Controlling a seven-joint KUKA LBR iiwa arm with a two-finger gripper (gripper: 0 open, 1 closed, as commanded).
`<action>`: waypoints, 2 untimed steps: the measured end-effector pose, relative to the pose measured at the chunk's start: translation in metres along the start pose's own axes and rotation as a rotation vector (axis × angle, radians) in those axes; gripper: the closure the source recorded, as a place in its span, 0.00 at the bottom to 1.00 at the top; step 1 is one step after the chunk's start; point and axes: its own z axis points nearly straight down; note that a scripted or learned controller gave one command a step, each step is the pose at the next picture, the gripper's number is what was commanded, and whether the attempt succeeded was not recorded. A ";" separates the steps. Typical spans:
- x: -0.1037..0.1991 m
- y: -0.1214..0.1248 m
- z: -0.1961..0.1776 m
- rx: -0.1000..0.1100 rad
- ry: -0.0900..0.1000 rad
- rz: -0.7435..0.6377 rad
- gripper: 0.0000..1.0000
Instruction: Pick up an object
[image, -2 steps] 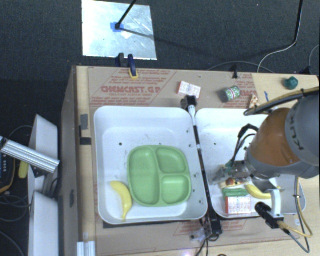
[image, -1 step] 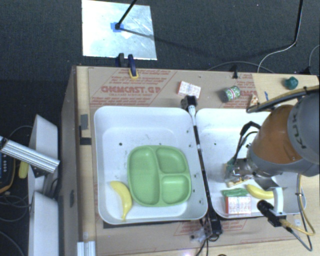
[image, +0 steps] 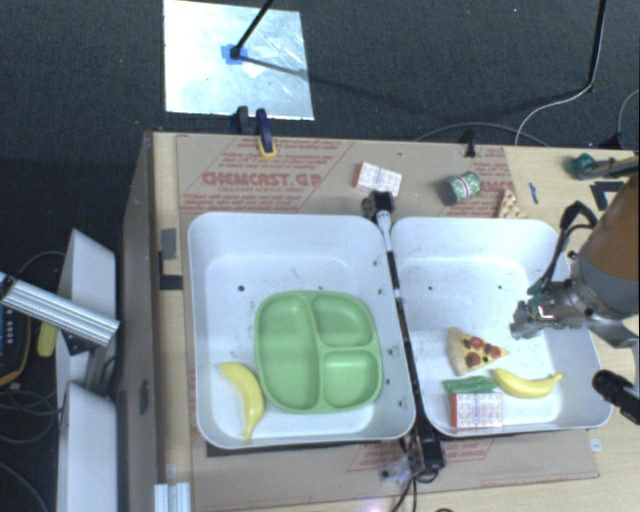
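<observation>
In the right bin (image: 470, 255) lie a pizza slice (image: 474, 350), a yellow banana (image: 526, 382) and a small red-and-white packet with a green strip along its top (image: 475, 404). My gripper (image: 532, 317) hangs over the right side of that bin, a little to the right of and above the pizza slice and above the banana. Nothing shows between its fingers. The left bin (image: 290, 240) holds a green divided plate (image: 320, 350) and a second banana (image: 245, 396) at its front left.
The cardboard at the back carries a white card (image: 378, 179), a small green can (image: 463, 187) and a blue-yellow clamp (image: 262, 131). A black divider (image: 395, 290) runs between the bins. The arm's body (image: 610, 260) comes in from the right.
</observation>
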 end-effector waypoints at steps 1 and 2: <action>0.047 0.051 0.022 0.003 0.003 -0.003 1.00; 0.046 0.051 0.022 0.003 0.002 -0.003 0.00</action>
